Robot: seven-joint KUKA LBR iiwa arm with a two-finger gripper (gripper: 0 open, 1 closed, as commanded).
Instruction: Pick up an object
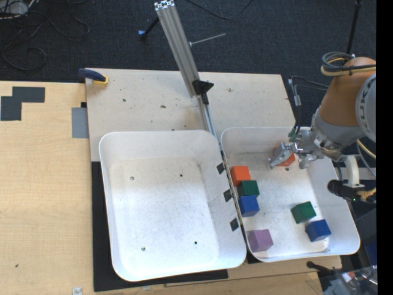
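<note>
The fingers point(286, 158) are seen low over the upper part of the right bin point(344, 241), and a small orange-red object point(287, 160) appears to be gripped between them, though the fit is too small to be judged with certainty. The arm point(344, 109) is reached in from the right, its orange band visible above the wrist. Elsewhere in the right bin several blocks are left lying: an orange block point(240, 173), a dark green block point(249, 187) and a blue block point(249, 204) are stacked in a column against the left wall, a purple block point(260, 239) is set near the front, and a green block point(303, 211) and another blue block point(318, 229) lie close together toward the front right. The left bin point(123, 146) is seen beside it on the surface point(147, 97). The grasp-and-lift step is judged to be in hand. A straight upward lift would next be called for, with the grip kept firm, since a piece so small could easily be dropped.
</note>
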